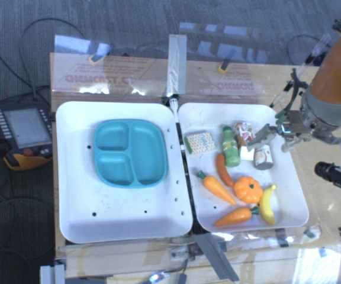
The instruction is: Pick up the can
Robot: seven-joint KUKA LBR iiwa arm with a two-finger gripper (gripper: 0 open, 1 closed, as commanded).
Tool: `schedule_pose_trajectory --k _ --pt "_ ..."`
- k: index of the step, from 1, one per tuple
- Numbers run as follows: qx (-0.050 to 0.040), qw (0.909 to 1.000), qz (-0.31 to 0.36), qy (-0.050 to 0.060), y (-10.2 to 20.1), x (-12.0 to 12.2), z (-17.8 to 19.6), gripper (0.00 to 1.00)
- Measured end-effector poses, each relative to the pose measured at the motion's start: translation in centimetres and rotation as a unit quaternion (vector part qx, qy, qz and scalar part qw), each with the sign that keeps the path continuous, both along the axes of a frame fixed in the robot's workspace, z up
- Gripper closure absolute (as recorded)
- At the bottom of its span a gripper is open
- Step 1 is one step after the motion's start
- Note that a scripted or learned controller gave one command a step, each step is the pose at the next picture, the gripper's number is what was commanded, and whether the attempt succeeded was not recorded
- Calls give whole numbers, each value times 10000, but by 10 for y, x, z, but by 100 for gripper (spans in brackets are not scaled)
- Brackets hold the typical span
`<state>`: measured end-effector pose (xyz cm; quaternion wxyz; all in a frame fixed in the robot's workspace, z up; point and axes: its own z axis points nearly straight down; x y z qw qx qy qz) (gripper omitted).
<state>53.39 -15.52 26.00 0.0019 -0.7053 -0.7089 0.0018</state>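
Two bins sit before you; the can [263,157] lies on its side in the right bin [298,206], next to the green bottle [230,147]. Your gripper [271,131] hovers just above it, probably lining up; its grip state can't be made out.

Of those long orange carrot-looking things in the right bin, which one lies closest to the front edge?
The carrot beside the banana, just below the pumpkin. The other two orange pieces lie farther back, toward the green bottle.
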Motion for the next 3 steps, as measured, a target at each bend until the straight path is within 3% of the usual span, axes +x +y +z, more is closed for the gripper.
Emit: schedule_pose_trajectory --k 1,2,3 --pt "0 10000 19 22 0 1 7 100" --pt "0 9971 760 -5 25 -12 -16 100" --pt "-19 9990 -449 -11 46 -7 105 100"
